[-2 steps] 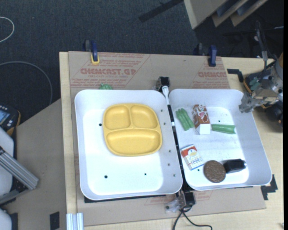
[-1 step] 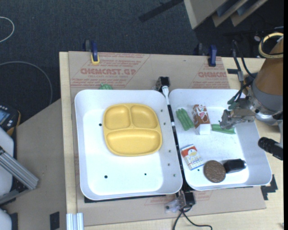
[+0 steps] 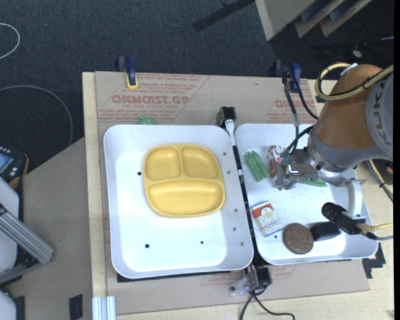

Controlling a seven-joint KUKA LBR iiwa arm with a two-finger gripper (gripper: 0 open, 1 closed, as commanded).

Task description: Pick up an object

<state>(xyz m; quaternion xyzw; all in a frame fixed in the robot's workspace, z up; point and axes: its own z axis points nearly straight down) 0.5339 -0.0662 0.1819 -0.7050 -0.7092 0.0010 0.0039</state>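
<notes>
Arm's fingers [image 3: 282, 177] low in right bin [image 3: 312, 250], beside green object [image 3: 256, 165]

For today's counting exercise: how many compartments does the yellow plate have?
3. The yellow plate in the left bin has two small compartments along its far side, left and right, and one wide compartment along its near side.

1. A dark grey carpeted floor [image 3: 94, 37] fills the far and left parts of the scene.
2. Thin white cables [image 3: 59, 103] loop over the floor at the left.
3. A pale wooden piece of furniture [image 3: 300, 15] stands at the far right.
4. An aluminium rail [image 3: 25, 240] lies at the near left.
</notes>
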